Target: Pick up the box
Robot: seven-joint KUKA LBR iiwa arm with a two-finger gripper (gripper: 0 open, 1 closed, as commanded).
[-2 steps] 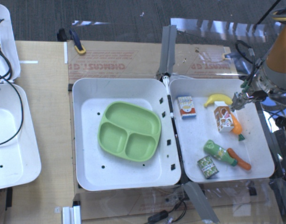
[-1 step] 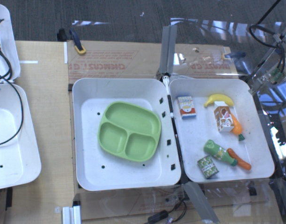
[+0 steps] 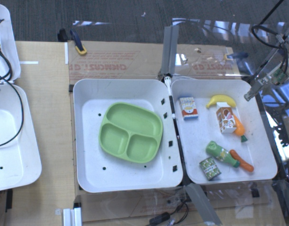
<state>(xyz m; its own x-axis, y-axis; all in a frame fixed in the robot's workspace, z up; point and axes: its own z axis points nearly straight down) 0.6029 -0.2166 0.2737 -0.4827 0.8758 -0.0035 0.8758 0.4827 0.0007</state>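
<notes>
Camera view: the gripper (image 3: 250,96), fingers' state unclear, is being held at the right bin's (image 3: 191,173) far edge, seemingly approaching the box (image 3: 188,108).

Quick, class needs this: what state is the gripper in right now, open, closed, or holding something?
Gripper: cannot be told; it hangs over the right bin's far right edge, with nothing seen in it.

Plate (image 3: 130,132) in left bin (image 3: 87,173); box (image 3: 188,108) in right bin (image 3: 264,171).
</notes>
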